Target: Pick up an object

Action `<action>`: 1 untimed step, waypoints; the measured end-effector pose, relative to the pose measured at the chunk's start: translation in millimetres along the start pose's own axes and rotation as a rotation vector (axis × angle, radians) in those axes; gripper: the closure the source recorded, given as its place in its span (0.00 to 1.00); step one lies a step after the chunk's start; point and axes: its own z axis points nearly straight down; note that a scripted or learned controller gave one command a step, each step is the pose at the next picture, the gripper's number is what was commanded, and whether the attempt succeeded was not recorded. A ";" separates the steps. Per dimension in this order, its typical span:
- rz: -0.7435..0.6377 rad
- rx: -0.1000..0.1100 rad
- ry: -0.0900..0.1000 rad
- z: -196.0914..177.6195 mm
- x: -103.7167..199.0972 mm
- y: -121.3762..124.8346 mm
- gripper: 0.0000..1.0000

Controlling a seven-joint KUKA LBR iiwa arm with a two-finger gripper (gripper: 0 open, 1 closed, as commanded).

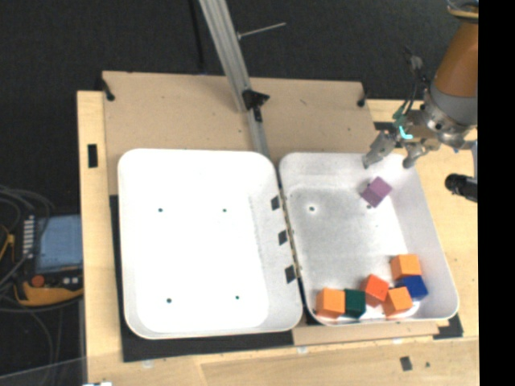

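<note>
In the right bin, a small purple block lay alone near the far wall, while orange, green and blue cubes clustered at its near edge. Just above the purple block, the gripper hung with fingers spread, holding nothing

I see a purple cube tilted, alone in the right bin's upper part, orange cubes with a green cube and a blue cube clustered along its near edge
</note>
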 end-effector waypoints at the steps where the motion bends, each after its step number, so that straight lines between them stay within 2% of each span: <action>1: -0.003 -0.003 -0.005 -3.3 -1.3 0.6 0.00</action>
